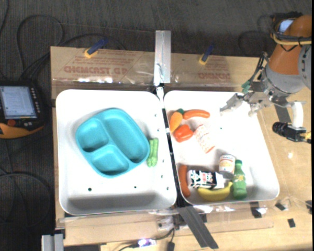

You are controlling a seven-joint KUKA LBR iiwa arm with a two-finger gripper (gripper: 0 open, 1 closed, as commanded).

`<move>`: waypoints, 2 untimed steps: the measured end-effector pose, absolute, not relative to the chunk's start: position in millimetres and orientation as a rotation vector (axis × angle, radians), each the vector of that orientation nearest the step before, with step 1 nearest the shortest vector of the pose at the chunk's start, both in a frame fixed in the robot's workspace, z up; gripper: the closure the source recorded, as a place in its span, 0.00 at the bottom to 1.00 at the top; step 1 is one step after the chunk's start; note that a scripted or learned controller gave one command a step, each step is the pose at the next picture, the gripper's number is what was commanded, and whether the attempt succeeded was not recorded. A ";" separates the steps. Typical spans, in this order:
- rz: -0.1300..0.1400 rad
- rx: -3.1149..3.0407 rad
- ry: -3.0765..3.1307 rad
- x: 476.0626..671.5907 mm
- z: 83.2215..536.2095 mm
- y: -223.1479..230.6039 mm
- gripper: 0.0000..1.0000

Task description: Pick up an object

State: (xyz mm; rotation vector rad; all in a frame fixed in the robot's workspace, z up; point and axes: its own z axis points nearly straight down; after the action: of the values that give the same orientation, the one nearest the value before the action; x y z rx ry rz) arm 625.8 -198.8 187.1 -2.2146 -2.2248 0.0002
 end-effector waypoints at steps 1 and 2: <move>0.001 -2.310 -2.126 592.5 110.8 -169.4 0.00; -0.008 -2.396 -2.043 486.2 89.4 -171.4 0.00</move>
State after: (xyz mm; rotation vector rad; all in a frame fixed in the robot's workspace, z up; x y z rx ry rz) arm 486.2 -171.4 89.4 -2.3956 -2.0429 -0.0078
